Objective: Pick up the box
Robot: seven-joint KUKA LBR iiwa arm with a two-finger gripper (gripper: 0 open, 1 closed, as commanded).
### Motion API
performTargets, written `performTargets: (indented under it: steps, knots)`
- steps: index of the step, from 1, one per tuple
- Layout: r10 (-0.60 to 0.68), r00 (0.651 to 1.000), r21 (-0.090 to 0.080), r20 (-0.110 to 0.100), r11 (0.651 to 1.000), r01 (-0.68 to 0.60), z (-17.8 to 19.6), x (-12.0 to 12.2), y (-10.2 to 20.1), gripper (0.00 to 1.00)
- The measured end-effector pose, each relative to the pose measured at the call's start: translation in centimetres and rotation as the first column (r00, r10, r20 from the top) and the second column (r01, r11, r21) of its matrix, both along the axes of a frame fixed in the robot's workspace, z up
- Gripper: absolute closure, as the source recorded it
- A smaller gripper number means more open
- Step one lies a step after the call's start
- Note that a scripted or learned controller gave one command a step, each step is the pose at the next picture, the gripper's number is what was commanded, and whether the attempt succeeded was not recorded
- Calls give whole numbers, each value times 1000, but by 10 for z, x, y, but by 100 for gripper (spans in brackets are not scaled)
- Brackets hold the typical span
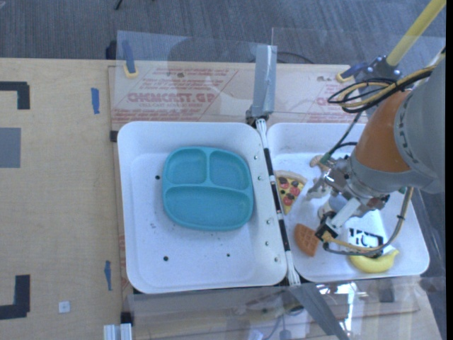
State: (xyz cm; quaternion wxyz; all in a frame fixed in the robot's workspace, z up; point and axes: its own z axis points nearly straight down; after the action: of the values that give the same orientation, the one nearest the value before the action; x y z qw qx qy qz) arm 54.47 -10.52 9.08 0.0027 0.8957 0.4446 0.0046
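Observation:
The box [369, 236] is white with black markings and lies near the front right of the right bin [304, 137]. Its upper part is hidden under the arm. My gripper [324, 190] hangs over the middle of that bin, to the upper left of the box, between it and a pizza slice. Nothing shows as held by it.
A toy pizza slice [289, 188] lies by the right bin's left wall. An orange waffle piece [306, 239] sits in front of it, and a yellow banana [374, 262] touches the box's front edge. The left bin [141, 261] holds a teal divided plate [208, 188].

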Motion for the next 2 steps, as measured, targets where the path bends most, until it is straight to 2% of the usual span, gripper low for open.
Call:
performTargets:
  steps: [1,2]
  knots:
    - [-275,961,-5,3,961,275,-1,-63,-76,0]
    - [-303,953,2,-13,953,303,1,1,-34,0]
